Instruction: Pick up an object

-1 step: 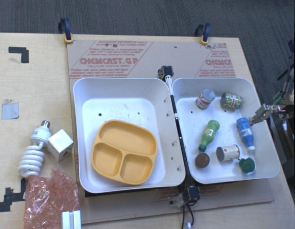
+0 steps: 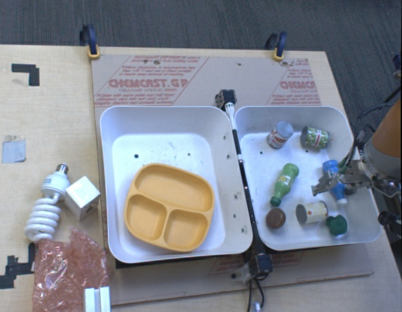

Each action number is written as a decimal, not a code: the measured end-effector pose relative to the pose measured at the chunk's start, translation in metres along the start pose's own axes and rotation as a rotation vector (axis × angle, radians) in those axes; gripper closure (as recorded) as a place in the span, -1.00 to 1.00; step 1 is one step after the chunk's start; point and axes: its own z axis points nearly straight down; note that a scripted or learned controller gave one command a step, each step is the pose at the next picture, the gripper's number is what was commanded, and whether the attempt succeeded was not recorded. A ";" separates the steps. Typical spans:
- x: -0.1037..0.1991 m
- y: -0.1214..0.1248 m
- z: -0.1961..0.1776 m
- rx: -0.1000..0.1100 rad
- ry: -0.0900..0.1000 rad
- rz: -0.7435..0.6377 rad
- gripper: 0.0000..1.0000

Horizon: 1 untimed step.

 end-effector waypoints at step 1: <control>-0.002 0.001 -0.011 -0.005 -0.006 0.003 1.00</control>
